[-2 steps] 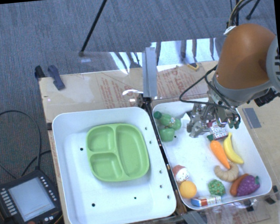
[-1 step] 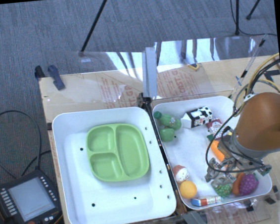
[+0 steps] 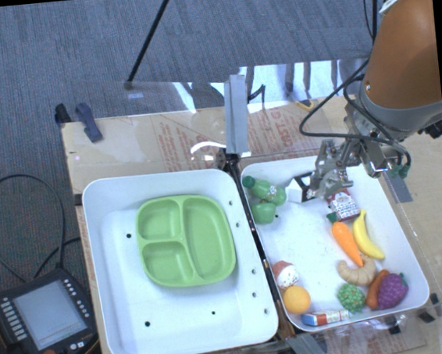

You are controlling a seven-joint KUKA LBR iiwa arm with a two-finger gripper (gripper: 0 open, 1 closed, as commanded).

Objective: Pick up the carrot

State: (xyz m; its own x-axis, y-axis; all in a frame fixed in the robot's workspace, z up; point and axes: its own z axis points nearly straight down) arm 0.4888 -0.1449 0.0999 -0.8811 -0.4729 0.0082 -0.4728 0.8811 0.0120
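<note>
Right bin (image 3: 399,228): gripper (image 3: 329,175) above carrot (image 3: 346,242)

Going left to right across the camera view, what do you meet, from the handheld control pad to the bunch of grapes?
Control pad → green divided plate in the left bin → green bottle toy → orange fruit → carrot → banana → purple grapes.

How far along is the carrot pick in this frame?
Done: nothing yet; the carrot lies flat in the right bin, between the banana and bare bin floor. In hand: the gripper hangs over the bin's upper part, above and apart from the carrot, with nothing visibly between its fingers. Left: moving down to the carrot, closing on it and lifting.
</note>
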